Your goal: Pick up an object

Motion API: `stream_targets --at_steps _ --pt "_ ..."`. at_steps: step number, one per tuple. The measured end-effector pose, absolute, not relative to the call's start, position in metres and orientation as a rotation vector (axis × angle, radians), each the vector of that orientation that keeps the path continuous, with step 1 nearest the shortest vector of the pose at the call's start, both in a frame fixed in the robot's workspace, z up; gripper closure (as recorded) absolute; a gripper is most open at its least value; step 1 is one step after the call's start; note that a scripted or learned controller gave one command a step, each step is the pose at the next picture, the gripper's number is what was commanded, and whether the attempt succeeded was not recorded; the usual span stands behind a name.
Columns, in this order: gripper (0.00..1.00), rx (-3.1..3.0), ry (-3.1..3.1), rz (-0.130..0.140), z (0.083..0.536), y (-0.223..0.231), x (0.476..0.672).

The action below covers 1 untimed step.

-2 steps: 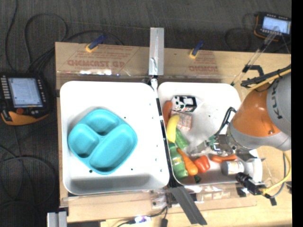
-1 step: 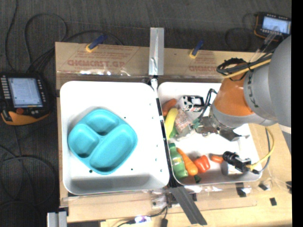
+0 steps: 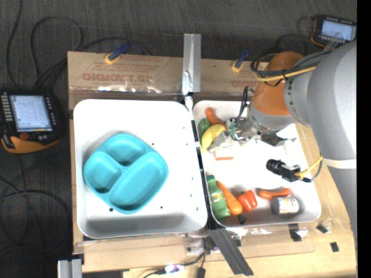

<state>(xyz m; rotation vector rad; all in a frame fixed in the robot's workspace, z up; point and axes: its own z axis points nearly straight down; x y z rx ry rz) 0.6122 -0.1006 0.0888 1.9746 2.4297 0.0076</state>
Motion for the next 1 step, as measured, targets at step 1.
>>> stream_targets --at_steps 1 --pt "1.00 1.974 2.430 0.010 0.0998 -0.1000 0.6128"
